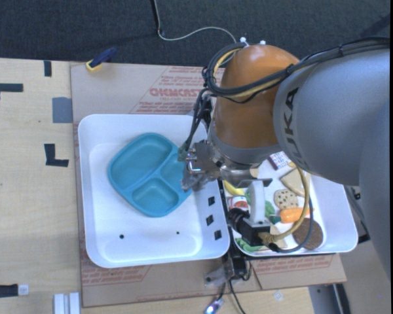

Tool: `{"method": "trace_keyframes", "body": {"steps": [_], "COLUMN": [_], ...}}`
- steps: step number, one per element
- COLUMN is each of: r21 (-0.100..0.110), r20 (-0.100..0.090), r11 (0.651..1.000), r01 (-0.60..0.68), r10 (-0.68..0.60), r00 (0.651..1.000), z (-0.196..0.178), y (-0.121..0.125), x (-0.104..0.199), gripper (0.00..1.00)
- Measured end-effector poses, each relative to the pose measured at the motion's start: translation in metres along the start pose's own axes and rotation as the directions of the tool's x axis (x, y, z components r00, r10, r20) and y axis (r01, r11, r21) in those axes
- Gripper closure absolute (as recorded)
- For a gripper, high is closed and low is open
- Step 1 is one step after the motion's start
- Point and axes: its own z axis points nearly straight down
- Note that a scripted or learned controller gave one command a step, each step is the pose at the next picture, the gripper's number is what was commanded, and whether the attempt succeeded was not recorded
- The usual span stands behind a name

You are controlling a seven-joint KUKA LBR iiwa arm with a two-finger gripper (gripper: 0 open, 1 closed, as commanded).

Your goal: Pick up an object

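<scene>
The orange-banded arm (262, 110) looms overhead, its hand (195, 165), open or closed I cannot tell, at the right edge of a blue plate (144, 175) in the left bin (98, 234).

The three-compartment plastic plate (147, 174) is turquoise, the left bin (98, 241) and right bin (337, 224) plain white, the carrot-like piece (289, 215) orange; the round biscuit (285, 197) seems tan with dark spots.

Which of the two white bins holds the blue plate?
The bin on the view's left: the blue plate lies in it, while the other bin holds small toy foods.
</scene>
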Motion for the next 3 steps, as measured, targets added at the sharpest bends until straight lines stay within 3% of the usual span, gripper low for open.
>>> {"method": "trace_keyframes", "body": {"steps": [1,2,3], "r21": [-0.015,0.016,-0.010], "r20": [-0.004,0.010,0.002], "r11": [1.000,1.000,1.000], "r01": [-0.002,-0.011,-0.016], "r10": [0.002,0.011,0.016], "r00": [1.000,1.000,1.000], "z": [-0.144,0.010,-0.106], "y": [0.002,-0.001,0.002], "x": [0.057,0.060,-0.004], "gripper": [1.00,1.00,1.00]}}
